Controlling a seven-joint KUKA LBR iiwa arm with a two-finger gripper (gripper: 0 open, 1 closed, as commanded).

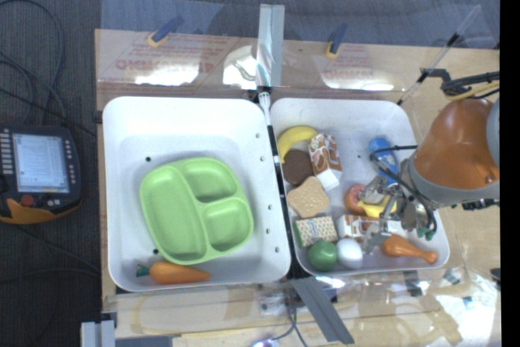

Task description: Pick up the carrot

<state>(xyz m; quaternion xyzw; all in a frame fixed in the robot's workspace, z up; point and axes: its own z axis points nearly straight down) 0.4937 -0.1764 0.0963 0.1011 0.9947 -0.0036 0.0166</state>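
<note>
Along the left bin's front wall lies the carrot.

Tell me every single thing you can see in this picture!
white bins: 2, white, side by side on the bench
tray: 1, green, three compartments, left bin
carrot: 1, orange, left bin, front edge beside the tray
banana: 1, yellow, right bin, back left
cracker: 1, tan, right bin
green ball: 1, green, right bin, front
drumstick: 1, orange-brown, right bin, front right
pendant: 1, black with screen, left of the bench
gripper: 1, grey, low over the right bin
</note>
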